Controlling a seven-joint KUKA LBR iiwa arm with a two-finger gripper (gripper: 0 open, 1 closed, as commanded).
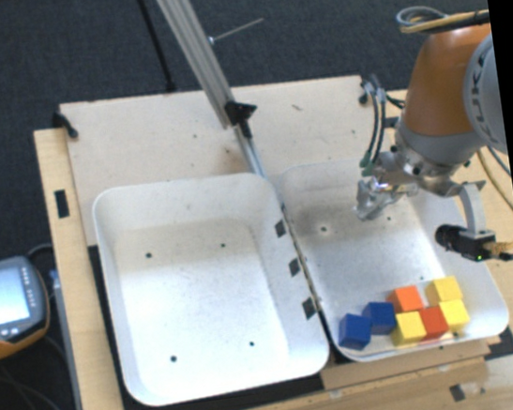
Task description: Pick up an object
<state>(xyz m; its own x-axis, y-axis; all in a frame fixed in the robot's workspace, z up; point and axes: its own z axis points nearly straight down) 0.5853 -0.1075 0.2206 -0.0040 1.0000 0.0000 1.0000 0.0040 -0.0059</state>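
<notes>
Several small blocks lie clustered at the near edge of the right bin (pixel 340 263): two blue blocks (pixel 355 329) (pixel 380 315), an orange block (pixel 408 298), a red block (pixel 433 320) and yellow blocks (pixel 409 327) (pixel 445 290) (pixel 455 312). My gripper (pixel 370 200) hangs over the far part of the right bin, well behind the blocks. Nothing shows between its fingers. The orange wrist band (pixel 442 78) rises above it at the right.
The left bin (pixel 123 265) sits beside the right one. A slanted metal pole (pixel 203 60) stands behind the bins. A small screen device (pixel 3 299) rests off the bench at the left. Cables run along the arm.
</notes>
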